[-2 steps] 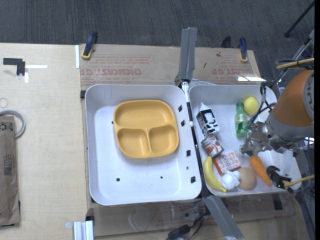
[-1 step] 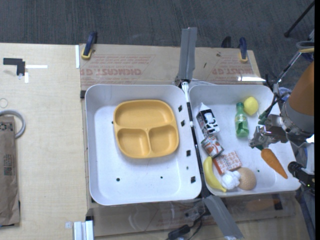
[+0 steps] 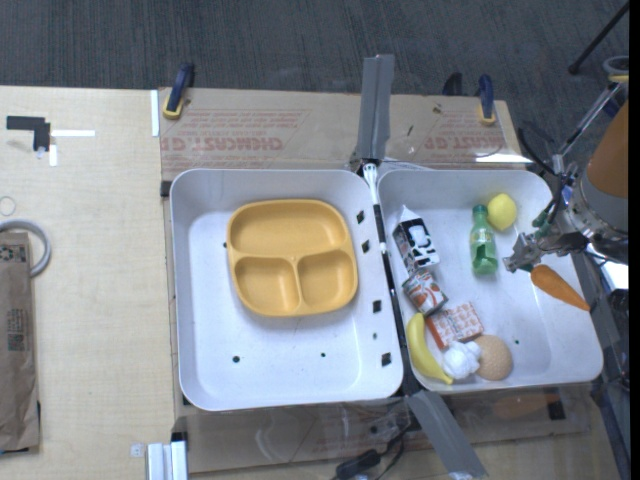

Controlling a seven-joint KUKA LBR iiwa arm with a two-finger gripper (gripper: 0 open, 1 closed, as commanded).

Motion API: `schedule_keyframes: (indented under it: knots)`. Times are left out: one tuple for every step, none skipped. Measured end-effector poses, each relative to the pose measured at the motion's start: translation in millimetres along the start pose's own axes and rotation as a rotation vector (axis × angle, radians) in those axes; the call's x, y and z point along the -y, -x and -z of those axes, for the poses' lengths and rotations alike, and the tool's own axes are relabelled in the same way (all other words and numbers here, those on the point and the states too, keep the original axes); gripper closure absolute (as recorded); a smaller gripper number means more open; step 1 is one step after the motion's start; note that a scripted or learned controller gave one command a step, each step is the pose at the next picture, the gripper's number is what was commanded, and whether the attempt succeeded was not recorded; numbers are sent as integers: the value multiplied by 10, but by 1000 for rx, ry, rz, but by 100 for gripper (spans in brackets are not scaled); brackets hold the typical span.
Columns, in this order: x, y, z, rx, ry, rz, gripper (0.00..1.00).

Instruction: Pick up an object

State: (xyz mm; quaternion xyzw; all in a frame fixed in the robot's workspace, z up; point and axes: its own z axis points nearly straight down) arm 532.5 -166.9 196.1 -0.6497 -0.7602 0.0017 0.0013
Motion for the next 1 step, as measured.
schedule_keyframes:
  knots:
    - [-162, -743, 395, 0, 0, -89, 100]
